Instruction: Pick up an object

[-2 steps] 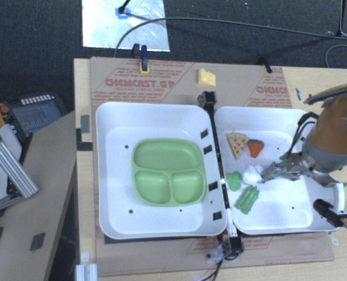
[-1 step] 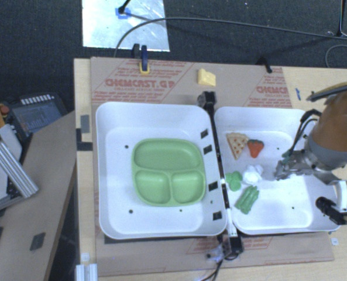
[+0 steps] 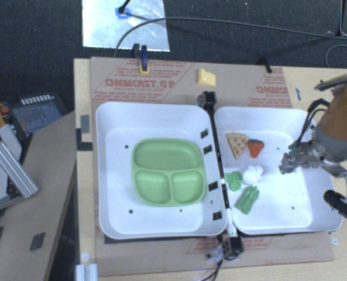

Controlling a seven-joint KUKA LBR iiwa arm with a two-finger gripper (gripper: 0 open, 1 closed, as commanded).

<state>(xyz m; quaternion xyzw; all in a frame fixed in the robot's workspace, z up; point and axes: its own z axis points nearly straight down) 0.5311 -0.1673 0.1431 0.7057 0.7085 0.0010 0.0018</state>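
Hovering above the right shallow white plastic bin [image 3: 278,215], the dark metal claw [image 3: 285,164] leaves its finger spread impossible to tell. Just left of it lie a glossy red toy strawberry [image 3: 255,148], a tan triangular pizza slice [image 3: 237,143] and a white crumpled lump [image 3: 253,174].

green tray [image 3: 164,171] | white bins [image 3: 112,157] | tan pizza slice [image 3: 237,144] – red dots | red strawberry [image 3: 255,148] | yellow block [image 3: 206,77]

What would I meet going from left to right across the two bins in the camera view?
Green divided plate → pizza slice → red strawberry-like piece → tool. The green and white pieces below the pizza overlap it in the order, so I omit them.
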